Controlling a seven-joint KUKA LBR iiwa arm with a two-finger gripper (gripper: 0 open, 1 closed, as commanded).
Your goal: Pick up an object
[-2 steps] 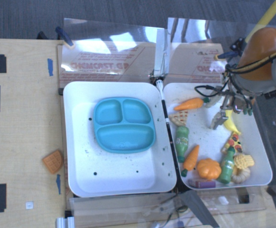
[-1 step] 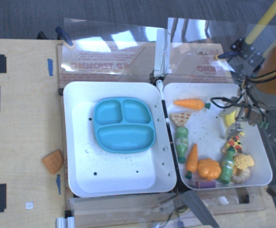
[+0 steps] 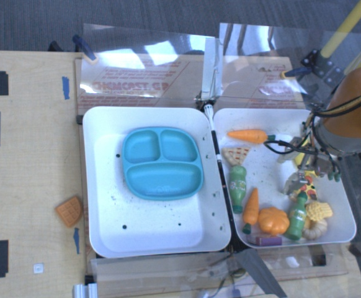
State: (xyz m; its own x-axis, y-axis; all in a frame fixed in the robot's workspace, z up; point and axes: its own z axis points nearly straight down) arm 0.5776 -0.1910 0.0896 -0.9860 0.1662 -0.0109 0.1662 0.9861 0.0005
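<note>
The metal two-finger pincer [image 3: 299,182] hangs low over the right shallow white bin [image 3: 273,166], among toy food near its right side; whether its fingers are parted or closed cannot be told. Just below it a green plastic bottle [image 3: 297,216] stands nearly upright, cap toward the pincer, long axis running up the view. Beside it lie a yellow corn piece [image 3: 319,212] and a round orange toy [image 3: 273,220] — a long orange carrot [image 3: 247,135] lies crosswise, well apart. The left white bin [image 3: 100,185] holds a blue divided plate [image 3: 162,163] on the pale wooden tabletop [image 3: 25,166]
</note>
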